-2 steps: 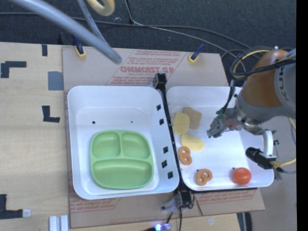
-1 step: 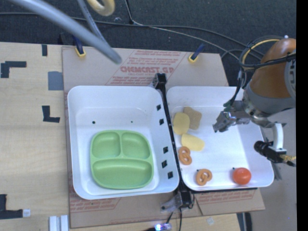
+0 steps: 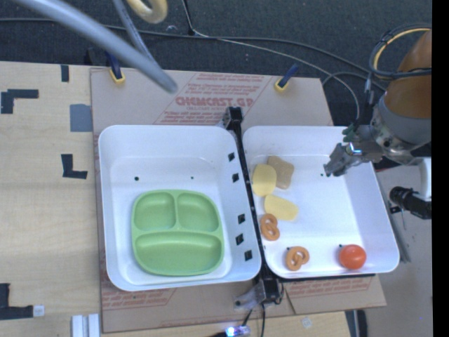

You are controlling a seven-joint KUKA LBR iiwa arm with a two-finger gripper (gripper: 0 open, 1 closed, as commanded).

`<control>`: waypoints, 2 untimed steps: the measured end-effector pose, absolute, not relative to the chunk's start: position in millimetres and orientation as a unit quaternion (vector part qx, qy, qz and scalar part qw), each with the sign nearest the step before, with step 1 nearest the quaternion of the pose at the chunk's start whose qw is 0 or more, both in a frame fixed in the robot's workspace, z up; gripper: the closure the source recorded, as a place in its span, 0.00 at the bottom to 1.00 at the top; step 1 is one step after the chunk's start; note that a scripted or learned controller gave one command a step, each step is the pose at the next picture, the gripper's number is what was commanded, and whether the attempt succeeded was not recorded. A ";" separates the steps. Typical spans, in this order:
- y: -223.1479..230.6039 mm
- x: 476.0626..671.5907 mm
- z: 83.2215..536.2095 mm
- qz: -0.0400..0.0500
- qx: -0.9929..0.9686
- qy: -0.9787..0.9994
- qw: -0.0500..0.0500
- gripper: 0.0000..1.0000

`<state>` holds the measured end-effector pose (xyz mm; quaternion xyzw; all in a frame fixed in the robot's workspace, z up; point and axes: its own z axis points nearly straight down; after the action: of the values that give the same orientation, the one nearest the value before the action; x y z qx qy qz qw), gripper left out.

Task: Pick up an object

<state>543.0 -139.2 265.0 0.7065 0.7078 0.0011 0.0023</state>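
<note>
**Hovering over the right bin**

The gripper (image 3: 337, 163) hangs above the right bin's (image 3: 365, 209) upper right part; whether it is spread or pressed together, I cannot tell. A tomato (image 3: 352, 256) lies near the bin's lower right corner, well apart from it.

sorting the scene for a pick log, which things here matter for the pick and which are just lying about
For the pick: gripper; tomato; two pretzels; yellow pieces; tan piece; right bin.

Lying about: green divided plate; left bin; cardboard sheet.
</note>
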 end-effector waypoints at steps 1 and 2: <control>-93.4 548.2 264.1 0.000 0.705 0.709 0.000 1.00; -49.5 544.5 258.1 0.000 0.705 0.709 0.000 1.00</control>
<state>544.5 -49.5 258.1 0.7053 0.7089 -0.0004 -0.0004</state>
